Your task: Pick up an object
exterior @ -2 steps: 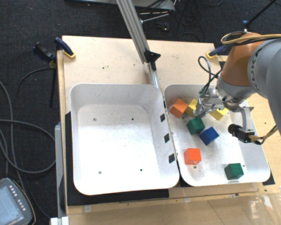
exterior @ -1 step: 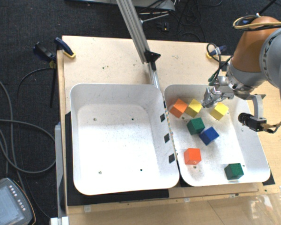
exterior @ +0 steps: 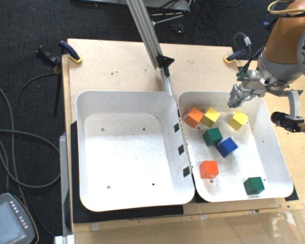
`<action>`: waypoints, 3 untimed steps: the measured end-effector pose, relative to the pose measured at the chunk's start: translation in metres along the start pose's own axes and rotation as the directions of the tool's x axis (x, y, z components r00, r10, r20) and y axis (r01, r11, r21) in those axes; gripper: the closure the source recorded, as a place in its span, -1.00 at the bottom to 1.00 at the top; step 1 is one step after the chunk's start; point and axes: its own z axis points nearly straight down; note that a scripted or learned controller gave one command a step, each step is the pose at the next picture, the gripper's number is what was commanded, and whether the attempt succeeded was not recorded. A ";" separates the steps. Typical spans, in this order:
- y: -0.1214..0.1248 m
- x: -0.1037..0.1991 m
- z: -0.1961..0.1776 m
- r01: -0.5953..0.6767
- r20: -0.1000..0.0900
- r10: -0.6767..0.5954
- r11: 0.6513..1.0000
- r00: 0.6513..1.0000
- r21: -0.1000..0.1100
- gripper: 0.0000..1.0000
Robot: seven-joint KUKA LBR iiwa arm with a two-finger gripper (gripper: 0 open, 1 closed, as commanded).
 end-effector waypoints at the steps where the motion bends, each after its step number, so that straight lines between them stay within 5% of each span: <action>1: 0.001 0.000 0.000 0.000 -0.001 0.000 1.000 1.000 0.006 1.00; 3: -0.045 0.091 0.001 0.004 -0.003 -0.004 1.000 1.000 0.010 1.00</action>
